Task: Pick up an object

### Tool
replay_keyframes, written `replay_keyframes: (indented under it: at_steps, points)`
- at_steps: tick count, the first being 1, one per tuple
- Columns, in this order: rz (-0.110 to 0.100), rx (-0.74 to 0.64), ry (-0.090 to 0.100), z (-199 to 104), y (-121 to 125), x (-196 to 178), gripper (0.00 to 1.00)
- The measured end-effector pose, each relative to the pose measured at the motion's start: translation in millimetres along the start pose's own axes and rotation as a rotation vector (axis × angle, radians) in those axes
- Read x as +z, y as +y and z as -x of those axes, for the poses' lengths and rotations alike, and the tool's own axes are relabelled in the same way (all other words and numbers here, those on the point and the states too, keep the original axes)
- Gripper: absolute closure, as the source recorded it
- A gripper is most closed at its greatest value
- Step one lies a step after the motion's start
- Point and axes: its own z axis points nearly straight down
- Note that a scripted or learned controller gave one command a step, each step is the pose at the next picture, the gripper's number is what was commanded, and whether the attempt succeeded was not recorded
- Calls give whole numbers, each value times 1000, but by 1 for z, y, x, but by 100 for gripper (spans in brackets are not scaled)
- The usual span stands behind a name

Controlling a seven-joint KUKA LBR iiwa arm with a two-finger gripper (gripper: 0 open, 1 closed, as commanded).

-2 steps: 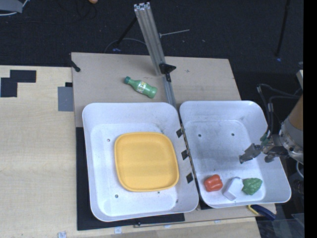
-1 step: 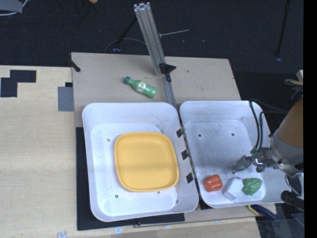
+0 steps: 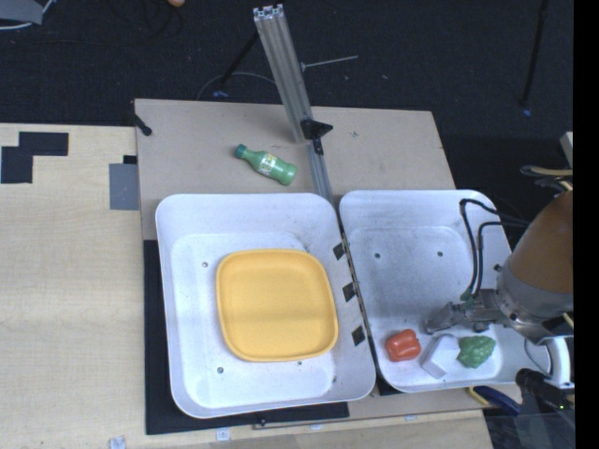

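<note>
The arm [image 3: 543,260] is leaning in from the right, with its gripper [image 3: 459,318] low over the near corner of the right bin [image 3: 412,241]. Honestly can't make out the claw's state from up here, too much grey metal bunched together.

Three small things sit right below it in that corner: a red-orange pepper-looking piece [image 3: 403,345], a white block [image 3: 434,356] just beside it, and a green lumpy thing [image 3: 475,351] on the other side of the block. Nothing looks held; all three seem to be lying on the bin floor.

If I were calling the shots, I'd go for the pepper. It's at the end of the row, with bare bin on its far side, so the claw could straddle it without bumping a neighbour. The block is sandwiched between the other two and lies tilted, so that one's a recipe for a miss. The green one sits close to the bin wall, awkward too. Come straight down, centred, and close slowly, I'd say.

The pepper itself is small, rounded and glossy, red shading to orange, probably plastic toy food, so likely light but a bit slippery.

Left bin [image 3: 187,251] has a yellow plate [image 3: 276,304]; a green bottle [image 3: 267,164] lies on the bench behind.
</note>
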Motion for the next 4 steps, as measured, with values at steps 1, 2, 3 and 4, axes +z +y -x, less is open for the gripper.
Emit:
replay_keyframes:
  at_steps: [1,2,3,4]
  points:
    - [1,3,0,1,0,-11,100]
    - [2,2,-1,4,1,-53,100]
    - [4,0,-1,-6,5,-106,100]
    - [0,2,0,-5,5,-114,100]
